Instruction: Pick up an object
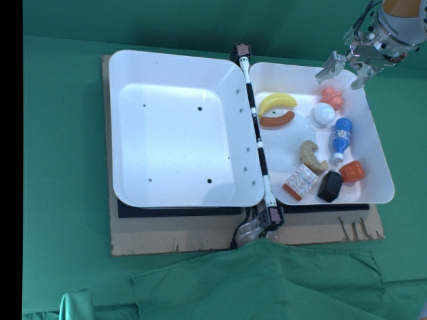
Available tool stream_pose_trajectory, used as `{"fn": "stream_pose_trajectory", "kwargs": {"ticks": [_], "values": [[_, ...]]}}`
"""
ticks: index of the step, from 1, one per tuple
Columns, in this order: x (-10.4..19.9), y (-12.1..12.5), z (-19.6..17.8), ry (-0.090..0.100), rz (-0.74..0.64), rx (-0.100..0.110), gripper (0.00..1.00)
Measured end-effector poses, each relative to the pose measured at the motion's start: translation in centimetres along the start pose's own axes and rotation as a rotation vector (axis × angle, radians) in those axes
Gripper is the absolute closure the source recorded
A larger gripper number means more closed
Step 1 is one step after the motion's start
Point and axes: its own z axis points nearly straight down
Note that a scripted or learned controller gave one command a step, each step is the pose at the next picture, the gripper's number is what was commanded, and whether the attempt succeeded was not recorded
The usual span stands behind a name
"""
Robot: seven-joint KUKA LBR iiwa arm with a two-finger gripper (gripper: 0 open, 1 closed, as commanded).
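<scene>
My gripper (345, 72) hangs open above the far right corner of the right bin (380, 179), with nothing between its fingers. Just below it in that bin lie an orange-pink toy (332, 98) and a white ball (324, 114). Further left are a yellow banana (277, 101) and a red-brown sausage (277, 119). A blue and white bottle (341, 138) lies near the right wall. Toward the front sit a tan croissant-like piece (311, 155), a small red and white box (301, 181), a black block (330, 186) and an orange-red piece (352, 172).
The left bin (120, 112) is a large white tray beside the right one, joined along a black and white hinge bar (257, 135). Both rest on a cardboard sheet (173, 242) over green cloth. A fold of green cloth (267, 279) lies at the front.
</scene>
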Motion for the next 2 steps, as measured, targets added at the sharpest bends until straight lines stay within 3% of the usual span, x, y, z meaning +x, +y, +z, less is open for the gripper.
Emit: {"fn": "stream_pose_trajectory", "kwargs": {"ticks": [1, 2], "values": [[-1.17, 5.45, -2.97, -0.004, -0.003, -0.009, 0.0], [-1.16, 5.24, -2.84, -0.002, -0.001, -0.002, 0.0]]}}
